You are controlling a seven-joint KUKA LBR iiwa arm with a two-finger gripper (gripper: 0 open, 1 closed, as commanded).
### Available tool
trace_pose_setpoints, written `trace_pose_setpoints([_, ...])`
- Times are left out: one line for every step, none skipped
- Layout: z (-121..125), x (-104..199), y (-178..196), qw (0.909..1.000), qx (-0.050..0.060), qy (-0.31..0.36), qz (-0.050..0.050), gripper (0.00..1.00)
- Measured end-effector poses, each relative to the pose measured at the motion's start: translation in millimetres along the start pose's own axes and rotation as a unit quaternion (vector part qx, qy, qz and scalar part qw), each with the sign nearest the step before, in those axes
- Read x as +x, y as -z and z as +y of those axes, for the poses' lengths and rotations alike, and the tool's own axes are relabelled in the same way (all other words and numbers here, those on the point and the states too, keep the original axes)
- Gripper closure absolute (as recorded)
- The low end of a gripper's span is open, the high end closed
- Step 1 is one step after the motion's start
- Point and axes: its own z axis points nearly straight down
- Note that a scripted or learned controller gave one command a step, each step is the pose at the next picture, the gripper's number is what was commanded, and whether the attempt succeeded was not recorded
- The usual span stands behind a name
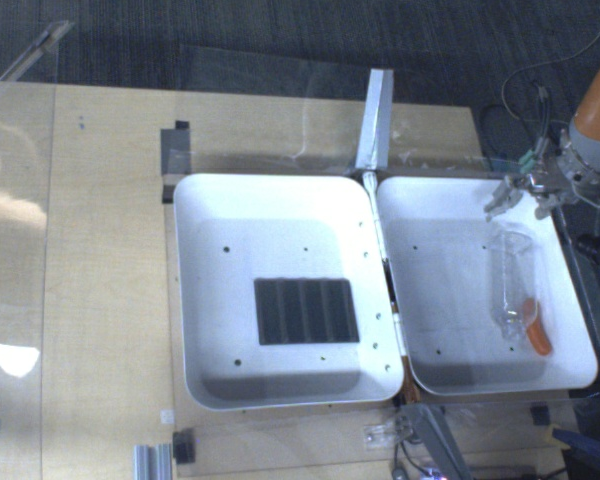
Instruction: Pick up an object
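Observation:
A dark ribbed rectangular pad (305, 310) lies flat in the left bin (210, 218), near its front. In the right bin (430, 218), a clear plastic tube (510, 278) with an orange end (537, 334) lies along the right wall. My gripper (522, 198) hangs over the far right corner of the right bin, just beyond the tube's far end. Its two thin fingers (499, 202) are spread apart and nothing is between them, so it is open.
A metal divider post (376, 118) rises behind the seam between the bins. Cables (540, 88) trail behind the arm at the far right. A transparent sheet (20, 218) covers the bench on the left. Small clamps (177, 150) sit at the bins' corners.

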Motion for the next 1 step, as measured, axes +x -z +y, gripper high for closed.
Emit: trace_pose_setpoints([-55.7, 3.5, -63.5, 0.9997, -0.001, -0.026, 0.000, 0.00])
